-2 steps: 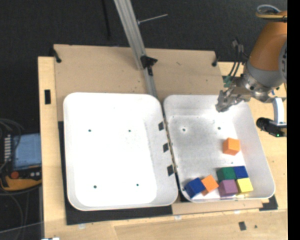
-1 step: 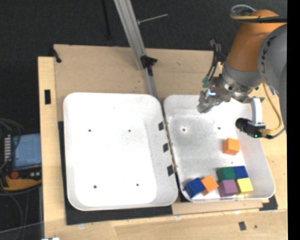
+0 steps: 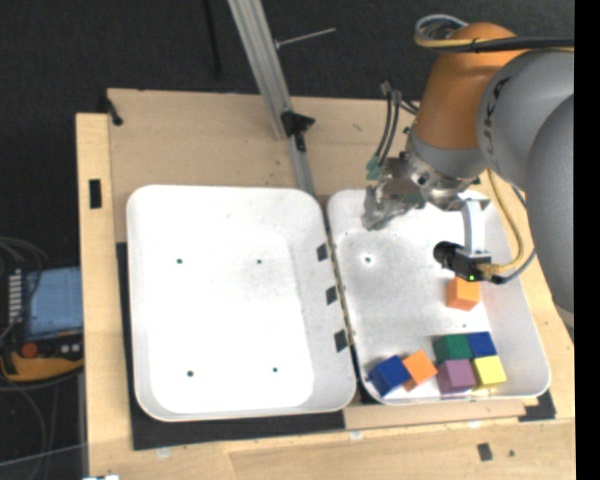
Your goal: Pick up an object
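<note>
My gripper hangs over the far left part of the right bin, with the grey arm and its orange band rising behind it to the right. Nothing shows between or under its tips. An orange cube lies alone near the bin's right side. Along the bin's near edge sits a cluster of cubes: blue, orange, purple, green, a second blue and yellow. All the cubes lie well below and to the right of the gripper.
The left bin lies beside the right one, with black clips on the shared edge. A metal pole slants up from the bench behind the bins. A cable and black sensor hang from the wrist above the orange cube.
</note>
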`<state>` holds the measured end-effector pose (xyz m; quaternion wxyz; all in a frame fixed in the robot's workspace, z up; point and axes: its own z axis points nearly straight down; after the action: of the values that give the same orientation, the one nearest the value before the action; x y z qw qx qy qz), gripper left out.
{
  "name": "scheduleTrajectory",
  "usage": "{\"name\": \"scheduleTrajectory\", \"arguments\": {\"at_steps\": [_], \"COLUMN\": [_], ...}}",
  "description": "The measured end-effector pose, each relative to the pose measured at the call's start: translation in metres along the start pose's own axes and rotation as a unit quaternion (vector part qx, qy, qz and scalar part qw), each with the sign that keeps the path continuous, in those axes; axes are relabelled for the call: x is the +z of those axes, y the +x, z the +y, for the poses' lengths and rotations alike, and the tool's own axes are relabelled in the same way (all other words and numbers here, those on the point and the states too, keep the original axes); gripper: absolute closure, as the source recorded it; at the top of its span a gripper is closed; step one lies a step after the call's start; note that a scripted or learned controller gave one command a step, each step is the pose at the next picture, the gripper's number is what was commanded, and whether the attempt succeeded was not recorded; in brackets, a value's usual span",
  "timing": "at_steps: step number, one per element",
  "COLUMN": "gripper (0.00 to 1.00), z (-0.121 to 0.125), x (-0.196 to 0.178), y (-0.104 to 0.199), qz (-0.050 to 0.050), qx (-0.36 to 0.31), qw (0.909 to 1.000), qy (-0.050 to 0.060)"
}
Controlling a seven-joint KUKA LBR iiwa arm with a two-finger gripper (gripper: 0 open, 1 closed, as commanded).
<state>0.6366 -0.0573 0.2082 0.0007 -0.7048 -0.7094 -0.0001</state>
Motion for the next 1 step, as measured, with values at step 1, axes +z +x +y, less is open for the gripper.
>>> {"name": "scheduleTrajectory", "arguments": {"at_steps": [1], "gripper": [1.00], "z": [0.0093], "x": [-0.0114], "y": [0.0500], "qz": [0.000], "qx": [-0.001], "qw": [1.0000], "qy": [-0.002]}}
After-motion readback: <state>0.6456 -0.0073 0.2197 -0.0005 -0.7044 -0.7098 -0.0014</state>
